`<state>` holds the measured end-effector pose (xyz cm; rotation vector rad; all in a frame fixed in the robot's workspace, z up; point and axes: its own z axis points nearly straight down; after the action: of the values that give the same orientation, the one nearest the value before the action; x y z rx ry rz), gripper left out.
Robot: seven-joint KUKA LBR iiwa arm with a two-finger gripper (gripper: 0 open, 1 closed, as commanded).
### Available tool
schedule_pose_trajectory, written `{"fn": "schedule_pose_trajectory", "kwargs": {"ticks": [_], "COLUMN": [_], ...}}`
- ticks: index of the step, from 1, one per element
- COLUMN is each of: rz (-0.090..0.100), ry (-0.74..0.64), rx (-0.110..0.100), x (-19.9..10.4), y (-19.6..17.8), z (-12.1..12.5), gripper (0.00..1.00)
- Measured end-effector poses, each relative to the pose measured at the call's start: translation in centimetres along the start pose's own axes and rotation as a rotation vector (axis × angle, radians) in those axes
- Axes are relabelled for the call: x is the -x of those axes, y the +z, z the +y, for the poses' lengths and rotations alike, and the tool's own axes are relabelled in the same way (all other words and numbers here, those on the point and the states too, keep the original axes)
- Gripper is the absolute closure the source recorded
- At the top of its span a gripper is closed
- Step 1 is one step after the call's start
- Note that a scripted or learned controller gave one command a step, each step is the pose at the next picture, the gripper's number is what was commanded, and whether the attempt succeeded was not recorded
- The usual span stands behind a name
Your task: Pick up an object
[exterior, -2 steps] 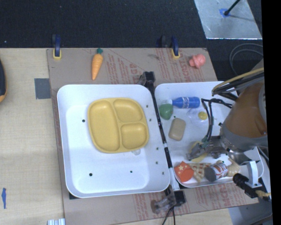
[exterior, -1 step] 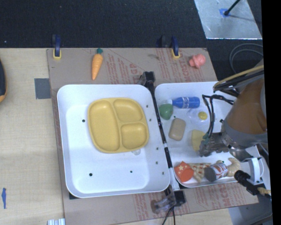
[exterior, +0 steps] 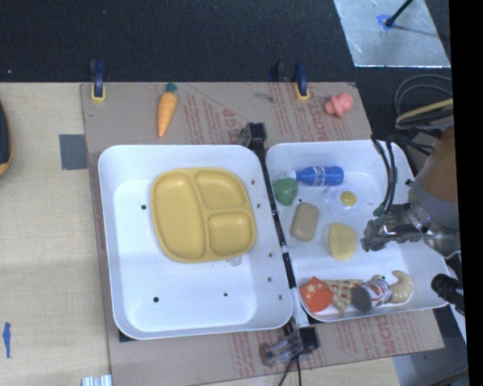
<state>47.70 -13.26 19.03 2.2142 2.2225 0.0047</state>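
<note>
2 white bins on the counter (exterior: 43, 263). Left bin (exterior: 134, 307): 1 item, a yellow divided plate (exterior: 202, 213), upper centre.

Right bin (exterior: 369, 153), count 8ish: 1 blue bottle (exterior: 320, 176) at the top, 1 green round piece (exterior: 285, 191) just left of the bottle, 1 small yellow ball (exterior: 348, 198) below the bottle, 1 tan block (exterior: 304, 222) and 1 pale yellow block (exterior: 342, 241) mid-bin. Along the bin's bottom edge, packed touching: 1 red piece (exterior: 315, 295), 1 waffle-pattern piece (exterior: 340, 292), 1 can-like item (exterior: 371, 294), 1 cream curved piece (exterior: 401, 287). Exact split of that cluster is hard to read.

End effector (exterior: 382, 233) sits inside the right bin, just right of the pale yellow block, above the bottom cluster. Cannot tell if it is open or closed; nothing visibly gripped.

Outside the bins: 1 carrot (exterior: 166, 110) above the left bin, 1 pink toy (exterior: 339, 103) above the right bin, 1 black divider strip (exterior: 268, 203) between bins.
</note>
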Motion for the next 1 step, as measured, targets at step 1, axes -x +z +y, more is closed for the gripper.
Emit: {"fn": "schedule_pose_trajectory", "kwargs": {"ticks": [1], "rz": [0.003], "ry": [-0.007], "rx": [-0.001], "x": [-5.53], "y": [-2.15], "z": [5.55], "gripper": [1.0]}}
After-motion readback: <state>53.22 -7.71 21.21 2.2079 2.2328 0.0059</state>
